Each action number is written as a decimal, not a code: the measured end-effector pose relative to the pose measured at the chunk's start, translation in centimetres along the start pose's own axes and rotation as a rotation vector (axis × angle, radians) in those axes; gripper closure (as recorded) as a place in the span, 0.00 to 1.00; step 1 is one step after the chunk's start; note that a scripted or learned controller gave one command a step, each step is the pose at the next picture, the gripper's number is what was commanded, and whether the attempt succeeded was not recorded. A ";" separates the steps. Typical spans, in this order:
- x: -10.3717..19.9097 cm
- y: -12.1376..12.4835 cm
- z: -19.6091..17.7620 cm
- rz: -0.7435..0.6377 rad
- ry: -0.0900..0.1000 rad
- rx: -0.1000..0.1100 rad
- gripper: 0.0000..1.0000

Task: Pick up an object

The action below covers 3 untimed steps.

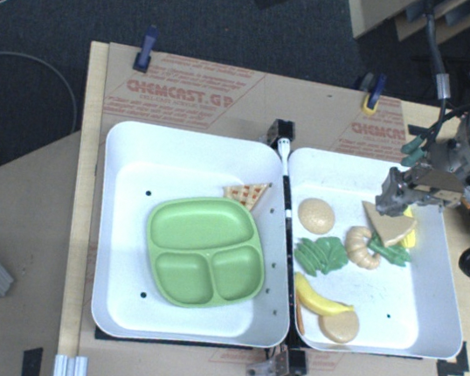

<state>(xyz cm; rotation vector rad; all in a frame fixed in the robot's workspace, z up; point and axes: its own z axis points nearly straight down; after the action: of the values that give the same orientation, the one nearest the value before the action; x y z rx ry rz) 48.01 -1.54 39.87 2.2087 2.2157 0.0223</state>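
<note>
Leftward first, the left bin [117,208] holds a green divided tray [205,250], lying flat with three compartments, none of them holding anything that shows. Touching the tray's far edge is a waffle-patterned wedge [247,194], close to the wall shared with the neighbouring bin.

Next, the right bin [426,319] carries the loose play food. Near its left wall sits a round beige bun [317,214], and just in front of it a green leafy piece [322,254]. A croissant [360,247] lies beside the leaf, touching it or nearly so. At the near end a banana [319,300] rests against a tan round piece [340,325]. Further right, a tan wedge [388,226] lies over a yellow piece [407,238] and a small green sprig [391,253].

The gripper [392,199] hangs at the far right of this bin, directly above the tan wedge; whether its fingers are spread or closed, or touching the wedge, cannot be told from this angle.

As for writing, the brown board [232,94] under both bins bears red print reading "CHEMCAST G.P", repeated behind the right bin, where it is partly covered. A blue clamp [145,47] and a yellow clamp [374,93] grip the board's far edge.
</note>
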 end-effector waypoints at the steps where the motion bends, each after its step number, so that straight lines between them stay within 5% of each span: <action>1: -3.9 2.6 21.4 0.007 -0.001 0.030 1.00; 2: 1.9 -0.1 17.4 -0.001 0.001 0.020 1.00; 3: 2.9 1.7 16.0 0.002 -0.001 0.018 1.00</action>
<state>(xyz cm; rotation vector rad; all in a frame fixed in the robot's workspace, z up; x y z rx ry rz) 50.00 1.42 23.92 2.2186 2.2223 0.0017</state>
